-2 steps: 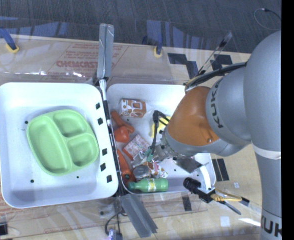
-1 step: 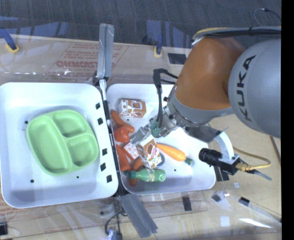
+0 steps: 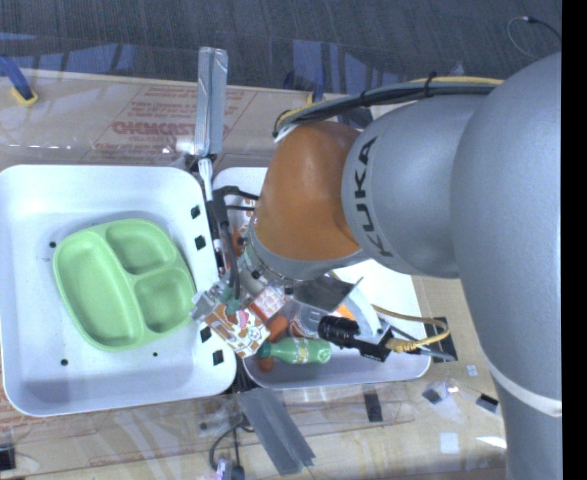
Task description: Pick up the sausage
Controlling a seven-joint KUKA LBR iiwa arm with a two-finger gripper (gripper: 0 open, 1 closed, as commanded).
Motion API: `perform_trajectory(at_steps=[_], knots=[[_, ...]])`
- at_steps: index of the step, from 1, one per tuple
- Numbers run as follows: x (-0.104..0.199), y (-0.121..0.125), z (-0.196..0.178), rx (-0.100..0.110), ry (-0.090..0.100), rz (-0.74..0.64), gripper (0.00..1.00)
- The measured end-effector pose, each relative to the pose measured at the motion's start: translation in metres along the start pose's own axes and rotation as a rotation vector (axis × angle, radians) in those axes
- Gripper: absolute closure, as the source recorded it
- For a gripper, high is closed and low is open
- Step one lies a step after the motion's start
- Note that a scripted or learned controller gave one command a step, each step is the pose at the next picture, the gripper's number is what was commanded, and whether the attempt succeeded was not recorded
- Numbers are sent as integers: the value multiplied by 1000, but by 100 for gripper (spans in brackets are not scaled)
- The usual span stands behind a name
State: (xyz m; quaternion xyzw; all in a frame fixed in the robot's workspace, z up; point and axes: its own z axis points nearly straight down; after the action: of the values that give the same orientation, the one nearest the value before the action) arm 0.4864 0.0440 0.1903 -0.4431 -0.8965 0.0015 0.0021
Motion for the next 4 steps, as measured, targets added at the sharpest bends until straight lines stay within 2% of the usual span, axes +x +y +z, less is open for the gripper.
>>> perform_trajectory(at_steps=[1, 2, 3, 4], knots=[[53, 38, -157, -5, -3, -63, 100], [73, 42, -72, -1, -2, 52, 100], [110, 86, -7, 1, -1, 10, 100], [60, 133, -63, -3, -2, -33, 100]])
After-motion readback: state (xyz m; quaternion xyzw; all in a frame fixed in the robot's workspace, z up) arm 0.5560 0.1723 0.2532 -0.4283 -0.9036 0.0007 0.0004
